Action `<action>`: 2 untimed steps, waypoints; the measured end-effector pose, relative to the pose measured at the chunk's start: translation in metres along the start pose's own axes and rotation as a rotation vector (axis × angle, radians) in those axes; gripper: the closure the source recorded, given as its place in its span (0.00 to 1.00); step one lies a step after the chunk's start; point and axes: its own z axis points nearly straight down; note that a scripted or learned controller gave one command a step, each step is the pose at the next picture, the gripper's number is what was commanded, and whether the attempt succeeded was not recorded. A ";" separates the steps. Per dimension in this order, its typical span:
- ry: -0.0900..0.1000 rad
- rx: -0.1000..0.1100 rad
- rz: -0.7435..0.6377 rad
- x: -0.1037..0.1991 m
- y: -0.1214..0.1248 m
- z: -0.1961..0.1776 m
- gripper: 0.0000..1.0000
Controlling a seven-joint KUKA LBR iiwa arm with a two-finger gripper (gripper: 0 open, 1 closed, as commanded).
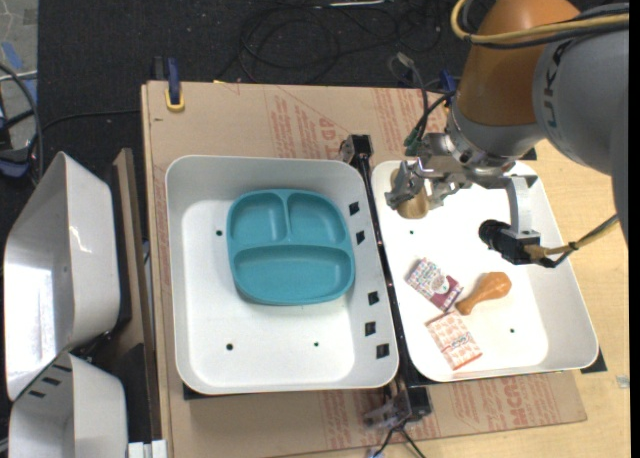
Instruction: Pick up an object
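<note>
Tan and rounded, a small object [413, 207] sits clamped between the fingers of the gripper [410, 196] at the right bin's [560, 341] upper left corner.

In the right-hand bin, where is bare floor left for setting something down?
Bare floor lies along the right bin near its right wall, beyond the drumstick toy, and in its near-left corner beside the packets. The far-left corner is crowded: the end effector hangs there over a small tan thing.

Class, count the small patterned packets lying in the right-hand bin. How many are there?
2. One pink-and-white patterned packet lies mid-bin, left of the tan drumstick-shaped toy; another red-checked packet lies nearer the front edge. The arm may hide more.
</note>
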 end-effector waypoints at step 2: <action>0.001 -0.003 -0.002 0.112 -0.027 -0.006 1.00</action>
